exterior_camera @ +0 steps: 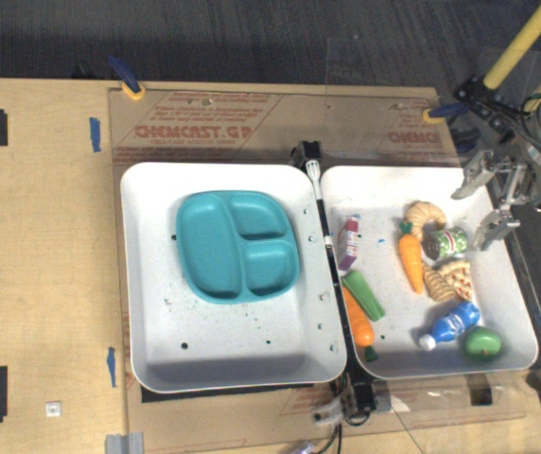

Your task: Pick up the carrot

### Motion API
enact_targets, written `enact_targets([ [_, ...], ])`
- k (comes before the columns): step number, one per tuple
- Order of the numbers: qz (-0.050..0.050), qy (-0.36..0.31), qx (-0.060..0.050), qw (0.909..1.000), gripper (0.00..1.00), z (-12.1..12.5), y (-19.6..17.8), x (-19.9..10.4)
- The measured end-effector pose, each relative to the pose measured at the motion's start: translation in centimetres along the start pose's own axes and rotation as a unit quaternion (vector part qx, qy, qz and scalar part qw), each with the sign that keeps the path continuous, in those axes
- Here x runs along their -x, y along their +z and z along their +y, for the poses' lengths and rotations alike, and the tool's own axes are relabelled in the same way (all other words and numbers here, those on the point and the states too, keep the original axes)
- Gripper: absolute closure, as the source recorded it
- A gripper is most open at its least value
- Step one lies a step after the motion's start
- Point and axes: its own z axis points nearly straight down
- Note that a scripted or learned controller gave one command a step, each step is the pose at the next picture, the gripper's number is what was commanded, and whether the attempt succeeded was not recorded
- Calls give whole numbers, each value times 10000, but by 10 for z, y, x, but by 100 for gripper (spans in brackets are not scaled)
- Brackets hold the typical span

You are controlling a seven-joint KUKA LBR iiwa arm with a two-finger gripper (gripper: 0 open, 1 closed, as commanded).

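The carrot (pixel 410 262) lies in the right bin (pixel 521 296), to the left of the gripper (pixel 489 203) and a little nearer the camera, its leafy end pointing away toward a tan croissant-like piece (pixel 426 214). Nothing touches it from above. A small round can (pixel 445 243) sits between the carrot and the gripper, just beside the carrot's upper half, and a waffle-patterned piece (pixel 446 278) lies against its lower side. The gripper hangs over the bin's right edge with its fingers spread apart and nothing between them. Nearer the camera than the gripper are a blue bottle (pixel 450 324) and a green round fruit (pixel 482 345). Further left lie a purple-and-white tube (pixel 349 242), a green pepper-like stick (pixel 362 293) and an orange piece (pixel 357 322) by the divider. Beyond these, well to the gripper's left, the left bin (pixel 148 282) holds a teal sectioned plate (pixel 237 244).
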Motion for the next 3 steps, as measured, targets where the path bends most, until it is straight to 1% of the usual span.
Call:
enact_targets([
  [1, -52, 351, -8, 9994, 0, 12, 129, -4],
  [2, -68, 791, 12, 9968, 0, 60, 165, -21],
  [3, -58, 1445, 4, 9895, 0, 54, 164, -100],
])
